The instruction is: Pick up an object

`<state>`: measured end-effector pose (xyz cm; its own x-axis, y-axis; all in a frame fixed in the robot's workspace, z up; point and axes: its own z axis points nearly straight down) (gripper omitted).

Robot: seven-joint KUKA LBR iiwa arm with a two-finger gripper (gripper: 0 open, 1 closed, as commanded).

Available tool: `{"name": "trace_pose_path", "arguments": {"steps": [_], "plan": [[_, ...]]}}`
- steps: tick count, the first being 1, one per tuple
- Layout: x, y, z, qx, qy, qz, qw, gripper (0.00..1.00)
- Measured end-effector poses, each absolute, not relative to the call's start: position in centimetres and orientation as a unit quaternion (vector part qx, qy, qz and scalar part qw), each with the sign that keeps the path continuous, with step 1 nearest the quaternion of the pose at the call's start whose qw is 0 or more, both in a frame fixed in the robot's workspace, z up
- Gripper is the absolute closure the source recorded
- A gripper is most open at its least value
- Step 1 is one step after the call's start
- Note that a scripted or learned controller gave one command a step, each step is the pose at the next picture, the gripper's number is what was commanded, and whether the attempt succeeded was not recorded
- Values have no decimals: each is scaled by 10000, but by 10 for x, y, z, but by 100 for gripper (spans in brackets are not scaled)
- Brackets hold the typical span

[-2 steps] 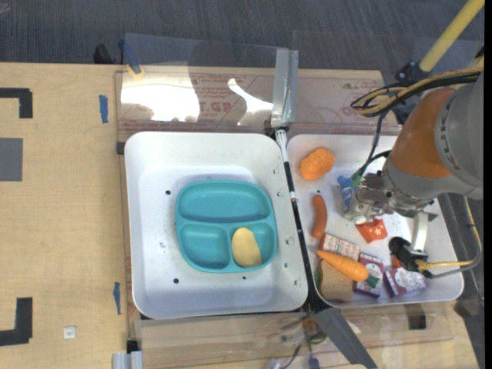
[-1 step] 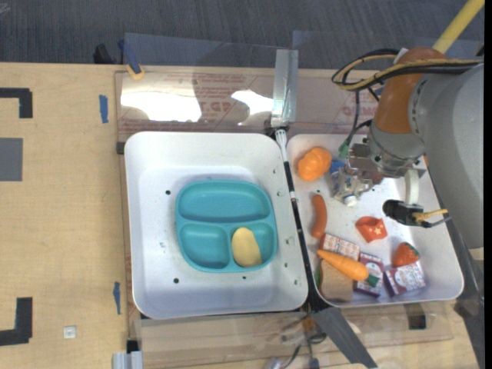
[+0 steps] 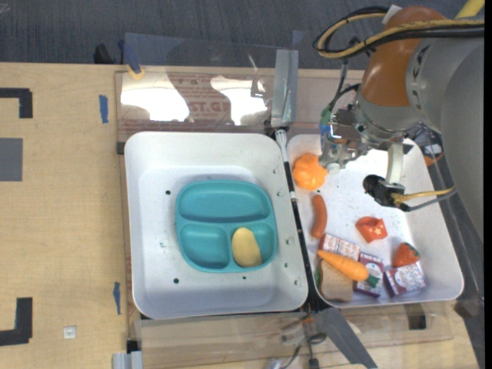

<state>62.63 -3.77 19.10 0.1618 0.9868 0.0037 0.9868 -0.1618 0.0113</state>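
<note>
My gripper [image 3: 336, 157] hangs low over the back left corner of the right bin [image 3: 438, 229], under the grey wrist with its orange band. Just to its left, close by or touching, sits an orange round fruit [image 3: 309, 172]. Further forward in the same bin lie a red sausage [image 3: 318, 215], a red crumpled piece [image 3: 372, 228], a carrot [image 3: 344, 266], a strawberry [image 3: 405, 254], small purple-and-white packets [image 3: 400, 280] and a brown bread slice [image 3: 335, 284]. Nothing is visibly held.
The left bin [image 3: 146, 206] holds a teal divided plate [image 3: 223, 206] with a yellow oval fruit [image 3: 246, 247] in its front right compartment. A black cable end with a yellow lead [image 3: 384, 191] dangles right of the gripper. A clear wall stands behind the bins.
</note>
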Motion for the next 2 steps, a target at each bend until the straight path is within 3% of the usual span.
{"name": "trace_pose_path", "arguments": {"steps": [1,2], "plan": [[598,-75,185,5800,8146,-2,-1,100],[667,-67,200,7121,7021,10,15,100]]}}
